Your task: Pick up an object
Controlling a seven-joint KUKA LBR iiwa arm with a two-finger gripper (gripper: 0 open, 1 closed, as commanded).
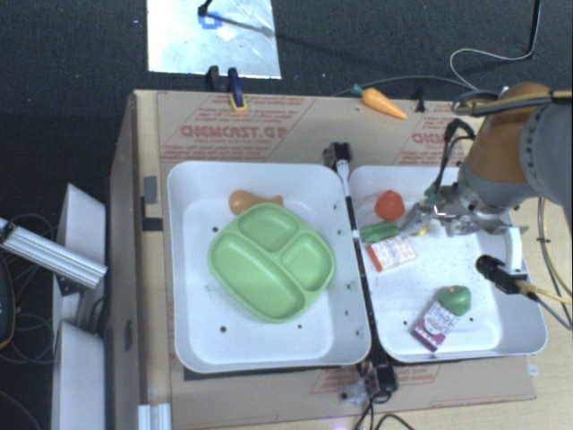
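No single object is named by the task, so the candidates are what lies in the right bin (528,334), right of centre in the frame: a red round thing (389,205) near the bin's upper left corner, a green stick-like item (380,231) just below it against the dividing wall, a small white and orange packet (392,254) touching or just beside that green item, and, lower down toward the bin's near edge, a green lump (456,299) resting against a purple packet (432,324); the gripper (431,215) hangs over the upper middle of this bin, just right of the red thing and above the white packet, low enough that it seems aimed at that upper cluster, though whether its fingers are spread or closed I cannot tell, and nothing visibly sits between them; the arm (510,150) enters from the right edge, orange band uppermost, bent down into the bin; the left bin (192,267) holds a green divided plate (271,260) lying tilted over an orange object (242,201); beyond the bins, an orange carrot-like toy (385,103) lies on the board at the upper right.
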